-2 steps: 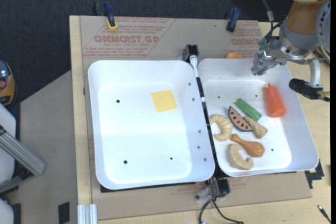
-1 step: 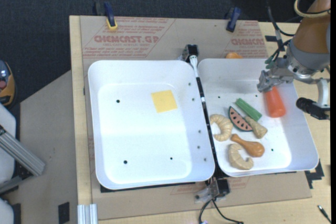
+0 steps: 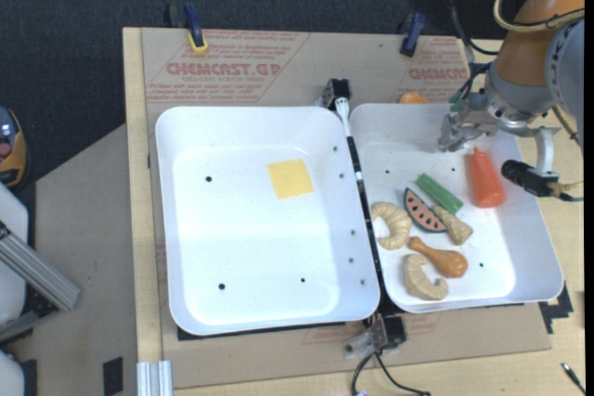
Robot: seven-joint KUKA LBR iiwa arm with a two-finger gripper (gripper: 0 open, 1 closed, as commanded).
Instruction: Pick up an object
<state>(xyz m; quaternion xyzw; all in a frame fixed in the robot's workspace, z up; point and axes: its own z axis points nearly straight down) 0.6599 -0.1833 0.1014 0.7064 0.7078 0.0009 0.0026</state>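
So, status: my gripper [image 3: 457,136] sits in the upper right of the frame, over the top edge of the right bin [image 3: 529,278]. Fingers point down toward the bin floor, tips just left of the carrot's top end. Can't tell if the fingers are wide or narrow — too small and blurred from this angle. Nothing visible between them.

Right bin contents, all apart from my fingers:
- carrot [image 3: 484,178]: orange-red, upright-ish, right side of bin, nearest thing to my tips.
- green stick [image 3: 438,193]: slanted, just left of carrot, mid-bin.
- melon slice [image 3: 423,210]: red w/ dark rim, touching or just beside the green stick's lower end.
- croissant [image 3: 393,223]: pale, curved, left side of bin near the divider.
- drumstick [image 3: 438,257]: brown, lying below the melon slice.
- shrimp [image 3: 423,277]: pale curved piece, lower part of bin, just beside the drumstick.
- small tan piece [image 3: 457,226] right of the melon slice; can't ID it.

Left bin [image 3: 176,134]: one yellow square [image 3: 290,179], flat, upper-center of that bin, well apart from me.

Small orange bit [image 3: 413,97] outside the right bin's top rim, on the board [image 3: 232,70]. Two blue clamps [image 3: 194,21] on the board's top edge.

Pick not done — every obj lies on a bin floor.
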